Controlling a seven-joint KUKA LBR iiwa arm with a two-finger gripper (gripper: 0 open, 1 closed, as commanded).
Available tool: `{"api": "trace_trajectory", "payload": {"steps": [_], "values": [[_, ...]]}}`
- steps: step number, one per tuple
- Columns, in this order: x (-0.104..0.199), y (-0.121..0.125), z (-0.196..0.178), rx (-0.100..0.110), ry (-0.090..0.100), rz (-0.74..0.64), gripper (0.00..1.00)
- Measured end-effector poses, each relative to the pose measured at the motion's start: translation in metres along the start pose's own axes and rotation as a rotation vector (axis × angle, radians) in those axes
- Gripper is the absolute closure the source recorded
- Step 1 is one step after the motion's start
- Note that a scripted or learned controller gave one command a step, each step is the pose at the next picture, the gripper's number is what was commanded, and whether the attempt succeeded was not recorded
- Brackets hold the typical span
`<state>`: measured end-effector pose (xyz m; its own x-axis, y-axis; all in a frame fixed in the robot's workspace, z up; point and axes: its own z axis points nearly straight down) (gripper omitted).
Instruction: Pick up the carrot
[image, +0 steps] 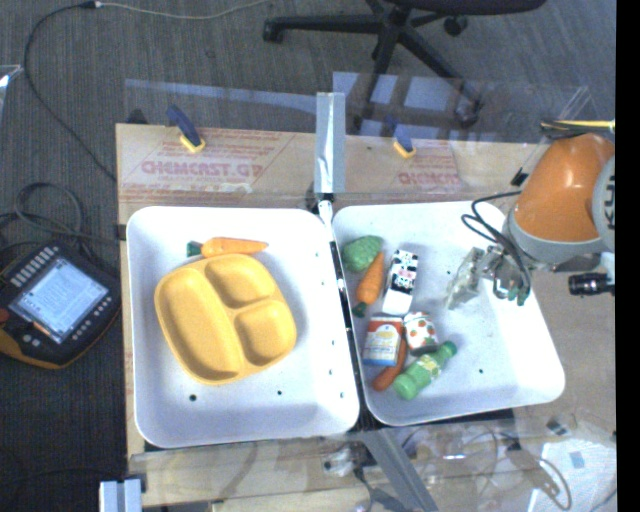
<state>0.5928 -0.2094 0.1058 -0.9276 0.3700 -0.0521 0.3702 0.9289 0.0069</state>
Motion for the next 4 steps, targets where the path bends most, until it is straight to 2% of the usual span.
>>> {"api": "trace_trajectory", "payload": {"steps": [1,2,3,4], "values": [[0.068,0.010,-0.003,-0.001,-0.004,-0.521,1.00],[0.055,-0.027,-0.001,-0.013,0.009,-0.411,1.00],[0.055,-0.031,-0.001,-0.007,0.009,-0.409,0.00],[0.003,-0.003,0.004,-0.005,0.023,-0.647,0.00]]}}
